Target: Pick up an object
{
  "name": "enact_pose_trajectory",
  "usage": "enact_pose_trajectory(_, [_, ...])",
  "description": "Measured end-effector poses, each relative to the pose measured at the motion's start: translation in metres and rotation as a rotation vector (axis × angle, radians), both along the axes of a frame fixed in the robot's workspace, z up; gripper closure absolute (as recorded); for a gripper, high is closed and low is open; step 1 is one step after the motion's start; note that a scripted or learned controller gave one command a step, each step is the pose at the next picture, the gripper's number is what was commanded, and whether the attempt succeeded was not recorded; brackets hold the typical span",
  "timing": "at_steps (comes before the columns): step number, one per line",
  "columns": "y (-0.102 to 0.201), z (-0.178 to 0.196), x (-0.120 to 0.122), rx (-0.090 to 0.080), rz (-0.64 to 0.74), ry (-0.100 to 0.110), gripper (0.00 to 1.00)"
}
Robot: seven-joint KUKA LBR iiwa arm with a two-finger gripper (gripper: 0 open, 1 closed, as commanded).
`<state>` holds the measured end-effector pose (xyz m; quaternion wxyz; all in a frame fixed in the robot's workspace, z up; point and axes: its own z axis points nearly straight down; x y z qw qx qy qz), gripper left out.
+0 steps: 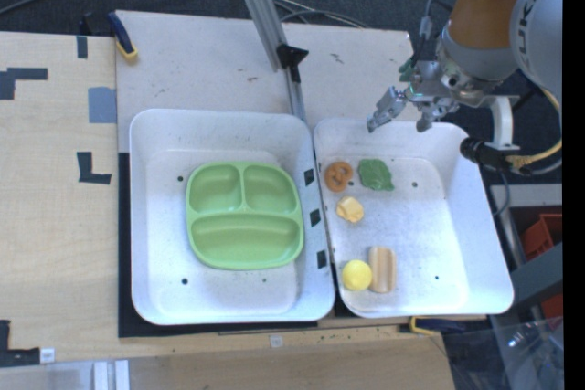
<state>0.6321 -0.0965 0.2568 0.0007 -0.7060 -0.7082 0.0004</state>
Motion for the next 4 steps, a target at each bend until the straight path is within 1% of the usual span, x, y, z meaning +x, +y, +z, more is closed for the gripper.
enact_pose_trajectory(1, [0.000,0.000,0.000,0.000,0.000,0.000,0.00])
enact_pose_trajectory(2, [-0.008,-0.050,-0.006,-0.002,-0.002,0.005,0.00])
enact_pose_trajectory(3, [-0.002,-0.114,-0.005,-0.001,-0.001,0.007,0.00])
enact_pose_trajectory(4, [-0.002,-0.166,-0.005,-0.003,-0.001,-0.001,0.00])
